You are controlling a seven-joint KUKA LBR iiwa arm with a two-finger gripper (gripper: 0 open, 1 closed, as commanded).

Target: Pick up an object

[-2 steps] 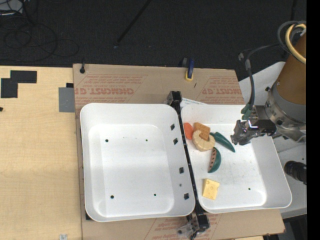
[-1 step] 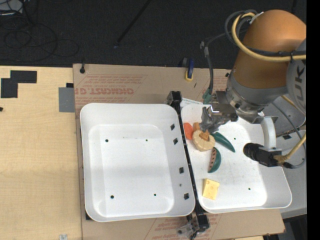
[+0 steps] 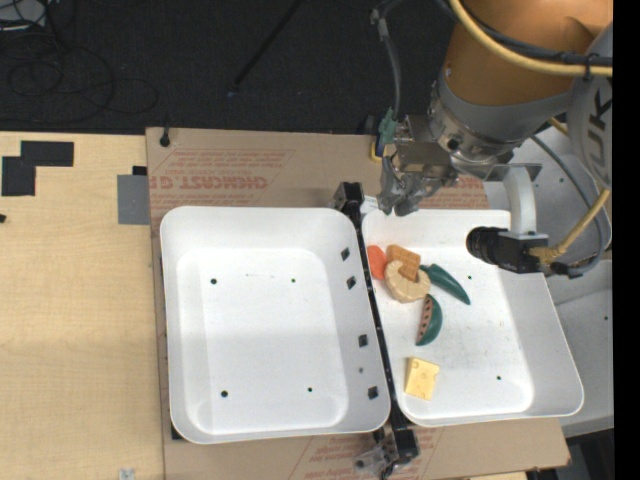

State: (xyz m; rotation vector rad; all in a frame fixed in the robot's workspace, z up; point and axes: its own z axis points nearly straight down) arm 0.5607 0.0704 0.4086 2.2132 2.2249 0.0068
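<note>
Brown cardboard sheet under bins, red print mirrored, unreadable. Right white bin far-left corner: orange carrot piece, tan cracker, beige round bun, two dark green pods. Yellow cheese wedge near front edge. Hand over far-left corner, holding nothing; its spread can't be made out.
</note>
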